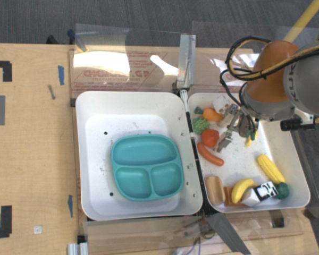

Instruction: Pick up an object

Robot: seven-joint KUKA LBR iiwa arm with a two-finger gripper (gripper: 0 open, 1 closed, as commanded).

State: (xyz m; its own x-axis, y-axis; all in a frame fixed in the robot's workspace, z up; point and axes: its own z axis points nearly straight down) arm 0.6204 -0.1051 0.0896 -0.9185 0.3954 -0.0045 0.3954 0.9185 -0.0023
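Camera view looks down on a tan table (pixel 32 158) with two white bins side by side. Left bin (pixel 93 116) holds a teal tray (pixel 147 166) with three compartments, lying flat near the bin's middle. Right bin (pixel 292 158) holds the toy food. Along its left side, from top to bottom, lie a small orange piece (pixel 212 114), a green broccoli-like piece (pixel 201 125), a red tomato (pixel 210 137) and a red-orange sausage (pixel 210 154) set at a slant. At the bottom edge a brown bread-like piece (pixel 215 189) stands just left of a banana (pixel 241 189), and right of that sit a white-and-black item (pixel 261 192) and a dark green piece (pixel 282 190), touching or nearly so. A yellow corn cob (pixel 269 168) lies apart, toward the bin's right side.

Reaching in from the right, the arm (pixel 287 81) shows its orange band above the wrist, with black cables looping over it. Its hand (pixel 229 135) hangs low over the upper part of the right bin, tips pointing down and left, just right of the tomato and above the sausage. Whether the hand is released or clenched cannot be told, and nothing can be made out in its grip. A small yellow item (pixel 250 137) sits just right of the hand. Clear plastic sheets (pixel 127 57) stand behind the bins.
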